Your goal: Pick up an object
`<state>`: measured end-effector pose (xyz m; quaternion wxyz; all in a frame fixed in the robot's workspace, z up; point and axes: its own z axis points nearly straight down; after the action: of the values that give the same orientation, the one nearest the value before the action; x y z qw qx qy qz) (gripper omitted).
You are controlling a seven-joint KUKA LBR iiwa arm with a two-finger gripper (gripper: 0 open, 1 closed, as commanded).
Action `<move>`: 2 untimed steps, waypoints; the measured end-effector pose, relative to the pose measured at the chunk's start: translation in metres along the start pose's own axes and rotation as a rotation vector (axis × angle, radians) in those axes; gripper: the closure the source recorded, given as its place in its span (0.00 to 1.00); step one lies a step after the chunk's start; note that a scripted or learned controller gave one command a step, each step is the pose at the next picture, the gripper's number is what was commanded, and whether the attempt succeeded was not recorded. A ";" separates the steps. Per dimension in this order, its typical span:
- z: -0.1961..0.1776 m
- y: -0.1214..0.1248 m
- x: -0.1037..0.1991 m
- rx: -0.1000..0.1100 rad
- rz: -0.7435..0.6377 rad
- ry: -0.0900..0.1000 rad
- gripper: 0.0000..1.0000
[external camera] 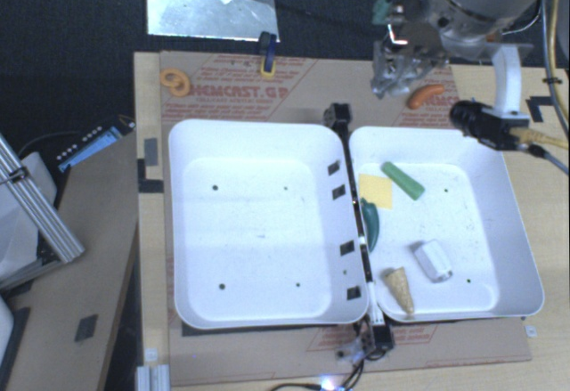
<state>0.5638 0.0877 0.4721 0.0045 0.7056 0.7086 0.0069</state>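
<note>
The right bin [508, 229] holds a green block [403, 181], a yellow flat square [376, 191], a dark teal curved piece [370, 222] by the divider, a white-grey cylinder [434, 260] and a tan cone [401, 289]. My gripper [392, 82] hangs high above the board, behind the right bin's far left corner and well clear of every object. Nothing shows in its grasp. An orange sausage-shaped item [426, 96] lies on the board just right of the gripper, outside the bin.
The left bin [191, 202] sits beside the right one, joined by a black-clipped divider [352, 202]. On the board behind lie an orange ring [175, 82] and a yellow clamp [267, 55]. A black fitting [485, 124] juts in at the right bin's far right corner.
</note>
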 end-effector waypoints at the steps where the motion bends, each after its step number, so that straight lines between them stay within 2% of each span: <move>1: -0.066 -0.030 0.074 0.008 -0.007 0.001 1.00; 2: -0.049 0.024 0.010 0.014 0.008 -0.004 1.00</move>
<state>0.5865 0.0978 0.5212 0.0013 0.7085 0.7057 0.0006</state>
